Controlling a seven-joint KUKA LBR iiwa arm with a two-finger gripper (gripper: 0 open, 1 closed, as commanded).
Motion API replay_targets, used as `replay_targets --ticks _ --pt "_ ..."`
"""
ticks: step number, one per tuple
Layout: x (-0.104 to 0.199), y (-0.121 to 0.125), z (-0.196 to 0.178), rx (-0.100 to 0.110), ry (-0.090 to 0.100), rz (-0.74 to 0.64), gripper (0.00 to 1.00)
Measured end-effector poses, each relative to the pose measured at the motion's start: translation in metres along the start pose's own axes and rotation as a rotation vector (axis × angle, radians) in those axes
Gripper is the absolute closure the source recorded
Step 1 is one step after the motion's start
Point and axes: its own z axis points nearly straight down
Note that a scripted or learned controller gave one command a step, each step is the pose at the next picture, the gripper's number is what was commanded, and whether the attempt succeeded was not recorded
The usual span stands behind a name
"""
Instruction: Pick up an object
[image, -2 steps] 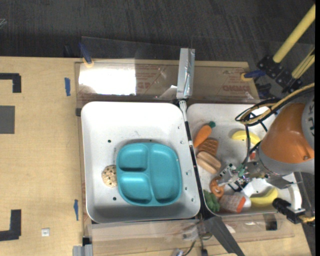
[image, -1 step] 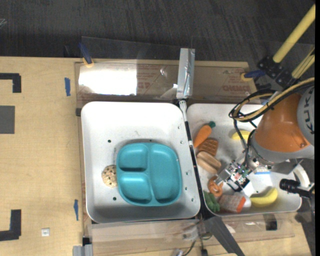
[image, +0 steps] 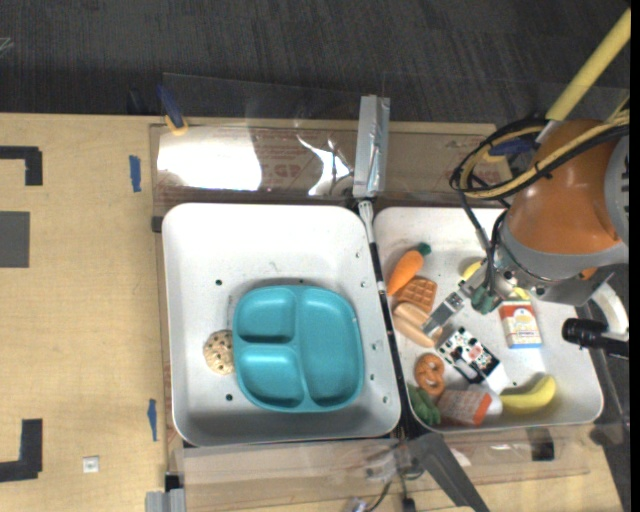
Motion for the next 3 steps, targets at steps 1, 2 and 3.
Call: replay_targets --ticks 1,2,3 --pt "-0.022 -0.033 0.095 -0.001 -0.004 -0.235 0.00" --pt "-0.022 -0.031 0.084 -0.005 -0.005 -0.236 1.00" --pt "0.019 0.029 -0.045 -0.001 0.000 -0.125 1.00"
